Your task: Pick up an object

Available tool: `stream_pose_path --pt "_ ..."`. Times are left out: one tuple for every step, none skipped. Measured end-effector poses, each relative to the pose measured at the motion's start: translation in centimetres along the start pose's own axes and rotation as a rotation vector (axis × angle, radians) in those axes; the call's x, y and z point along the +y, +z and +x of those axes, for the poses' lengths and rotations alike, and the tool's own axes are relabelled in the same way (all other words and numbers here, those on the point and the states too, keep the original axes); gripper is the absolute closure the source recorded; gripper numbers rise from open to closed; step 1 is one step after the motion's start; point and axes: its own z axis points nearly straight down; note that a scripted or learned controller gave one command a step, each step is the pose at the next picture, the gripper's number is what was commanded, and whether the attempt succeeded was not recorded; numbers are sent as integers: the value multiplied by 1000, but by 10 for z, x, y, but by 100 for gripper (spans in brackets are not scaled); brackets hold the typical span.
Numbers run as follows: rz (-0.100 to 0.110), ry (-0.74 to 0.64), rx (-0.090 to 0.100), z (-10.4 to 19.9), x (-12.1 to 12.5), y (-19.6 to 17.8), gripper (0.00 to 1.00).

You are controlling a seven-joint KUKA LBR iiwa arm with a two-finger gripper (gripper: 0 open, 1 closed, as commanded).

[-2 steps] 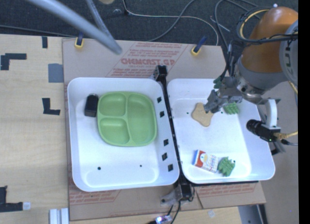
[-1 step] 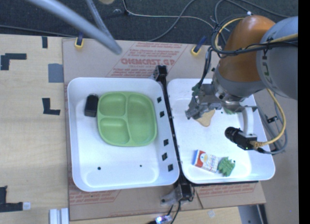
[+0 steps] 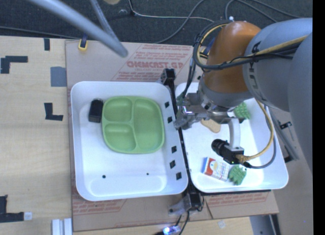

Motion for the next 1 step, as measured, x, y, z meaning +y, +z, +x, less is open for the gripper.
stream_pose_path --pt "1 1 -1 57 -4 14 100"
